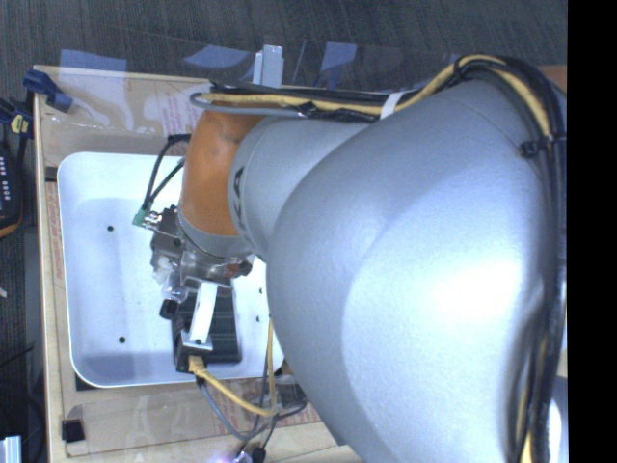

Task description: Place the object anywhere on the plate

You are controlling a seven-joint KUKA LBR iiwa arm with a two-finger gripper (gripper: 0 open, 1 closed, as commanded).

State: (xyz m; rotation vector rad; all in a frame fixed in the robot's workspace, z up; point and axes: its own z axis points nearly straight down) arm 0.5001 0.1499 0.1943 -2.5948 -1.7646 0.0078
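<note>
A single camera sits fixed above the counter (125, 418) and looks down on it at a slant, with dark floor (405, 17) beyond the counter's far edge along the top of the picture. One white bin (101, 268) lies in the left half, seen almost from overhead. The grey arm (415, 258) comes in from the right, very near the lens, covering that side of the counter

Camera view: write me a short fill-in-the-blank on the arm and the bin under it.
The arm reaches in from the view's ____ side. Its band above the wrist is ____. The gripper hangs over a bin coloured ____.
Missing words: right; orange; white.
</note>
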